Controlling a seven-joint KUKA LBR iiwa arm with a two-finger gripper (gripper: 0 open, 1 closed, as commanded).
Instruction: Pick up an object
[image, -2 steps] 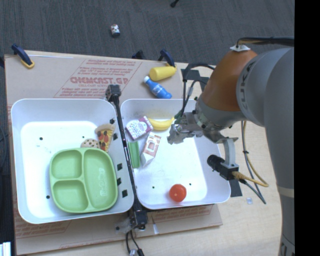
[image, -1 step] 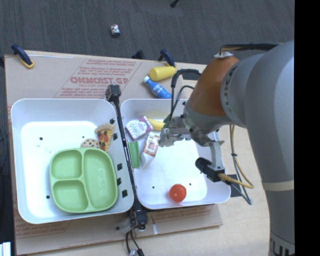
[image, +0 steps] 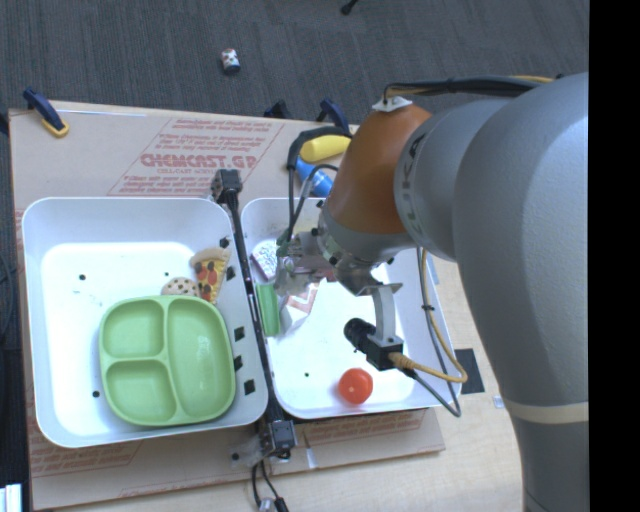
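Left white bin (image: 60, 300): holds a green tray with three parts (image: 165, 360), a round cookie (image: 180, 287) touching the tray's top edge, and a pizza slice toy (image: 211, 272) just beside the cookie. Right white bin (image: 320, 395): has a green stick (image: 267, 308) along its left wall, a red tomato (image: 355, 385) near the front, well apart from the jaws. Jaws (image: 297, 268) low in the right bin's back part, over some small mixed things. Open or closed: cannot tell. Big grey arm (image: 500, 200) reaching in from the right.
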